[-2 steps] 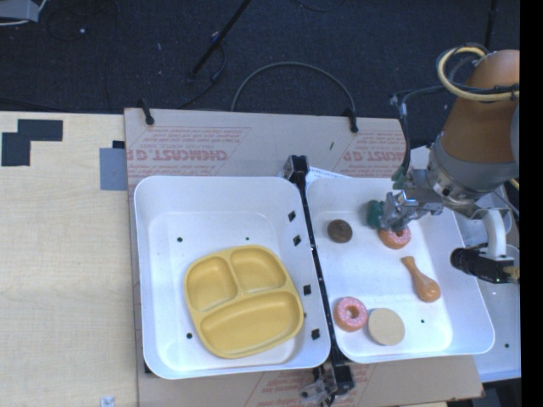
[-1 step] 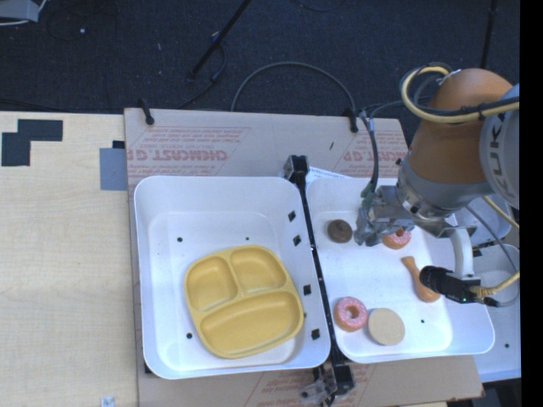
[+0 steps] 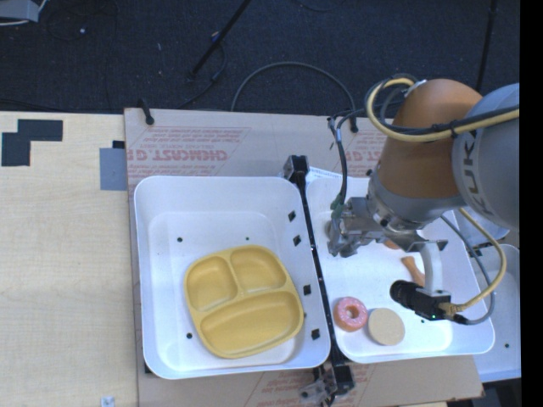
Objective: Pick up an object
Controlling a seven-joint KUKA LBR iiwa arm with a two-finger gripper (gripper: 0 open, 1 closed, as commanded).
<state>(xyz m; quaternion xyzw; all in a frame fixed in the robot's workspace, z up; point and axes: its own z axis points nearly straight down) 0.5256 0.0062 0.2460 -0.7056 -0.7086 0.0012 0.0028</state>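
Note:
My gripper [image 3: 341, 242] hangs low over the left part of the right bin [image 3: 475, 342], close to the divider between the bins. A pink frosted donut [image 3: 350, 314] lies in that bin, below the gripper and apart from it. Right beside the donut rests a tan round disc [image 3: 386, 326]. An orange carrot-like piece [image 3: 413, 269] lies to the gripper's right, partly hidden by the arm. Nothing shows between the fingers.
The left bin [image 3: 161, 227] holds a yellow divided tray [image 3: 243, 300] with three compartments. The arm's orange and grey body covers the right bin's upper part. Cardboard lies under both bins.

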